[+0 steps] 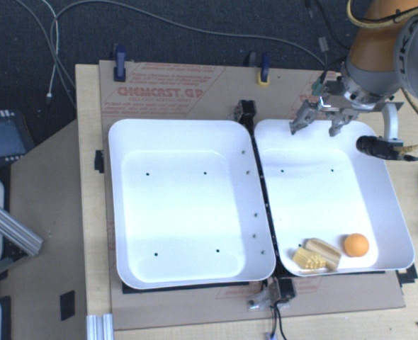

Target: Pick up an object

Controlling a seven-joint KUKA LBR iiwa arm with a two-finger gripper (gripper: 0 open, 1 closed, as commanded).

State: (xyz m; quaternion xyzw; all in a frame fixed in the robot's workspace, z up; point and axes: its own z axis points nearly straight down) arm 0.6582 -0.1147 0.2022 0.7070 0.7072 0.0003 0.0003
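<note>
Near the front edge of the right bin (379, 190) lie three objects: an orange ball (356, 245), a tan oblong piece (324, 249) and a yellow ridged corn-like piece (309, 261) touching it. My gripper (316, 124) hangs over the bin's back rim, far from all three. Its two fingers are spread apart with nothing between them.
The left bin (188, 200) sits beside the right one, on a cardboard sheet (166, 91). A black clamp (246, 110) stands at the back between the bins. Blue clips (119, 57) hold the sheet's far edge. Cables run behind the bench.
</note>
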